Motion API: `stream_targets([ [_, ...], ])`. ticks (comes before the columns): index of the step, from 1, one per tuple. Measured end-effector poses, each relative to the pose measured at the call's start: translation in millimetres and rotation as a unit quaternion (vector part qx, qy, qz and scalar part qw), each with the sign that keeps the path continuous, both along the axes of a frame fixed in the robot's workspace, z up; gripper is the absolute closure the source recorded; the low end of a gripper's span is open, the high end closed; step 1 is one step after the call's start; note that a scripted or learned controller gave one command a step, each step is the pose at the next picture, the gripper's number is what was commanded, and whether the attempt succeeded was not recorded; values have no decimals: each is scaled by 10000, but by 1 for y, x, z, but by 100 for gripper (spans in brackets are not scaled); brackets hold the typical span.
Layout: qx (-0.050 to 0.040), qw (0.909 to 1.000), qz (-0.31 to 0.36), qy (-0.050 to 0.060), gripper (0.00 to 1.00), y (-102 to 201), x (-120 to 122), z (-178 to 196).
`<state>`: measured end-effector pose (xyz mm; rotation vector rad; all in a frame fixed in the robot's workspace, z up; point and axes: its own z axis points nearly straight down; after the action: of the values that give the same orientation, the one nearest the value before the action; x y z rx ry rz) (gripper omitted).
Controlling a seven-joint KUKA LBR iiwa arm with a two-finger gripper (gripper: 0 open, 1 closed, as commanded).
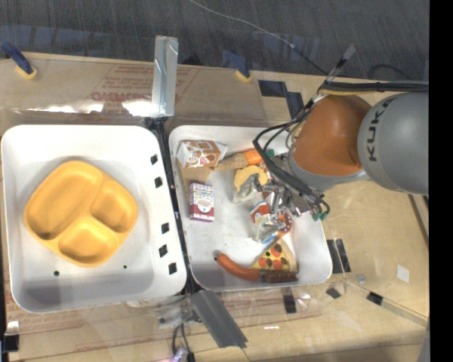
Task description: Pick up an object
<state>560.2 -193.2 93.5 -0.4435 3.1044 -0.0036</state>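
1. Hovering low over the right bin [317,266], with the hand [281,206] hanging under the orange band of the arm [392,138] and sitting among a cluster of small items near the bin's middle right.
2. Crowding a red and white crumpled packet [266,219], apparently touching it or just above it; not possible to tell whether the hand is spread or pinched, cables and wrist blocking that detail.
3. Judging the step as the descent or closing phase of a grasp, nothing yet visibly lifted clear of the bin floor.
4. Lying nearby as other candidates: a pizza slice toy [276,258] and a sausage [238,267] along the near edge, a small carton [201,201] well to the left, a printed bag [200,154] at the far left corner, a carrot [249,157] and a yellow piece [249,176] just beyond the hand.
5. Resting in the left bin [15,202], well apart, a yellow divided plate [81,212].
6. Calling next for a firm close on the packet, then a straight rise, avoiding dragging the pizza slice toy lying just beside it.
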Motion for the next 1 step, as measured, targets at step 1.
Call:
stream_targets([
  [1,15,10000,-79,39,0,5,-12,-2],
])
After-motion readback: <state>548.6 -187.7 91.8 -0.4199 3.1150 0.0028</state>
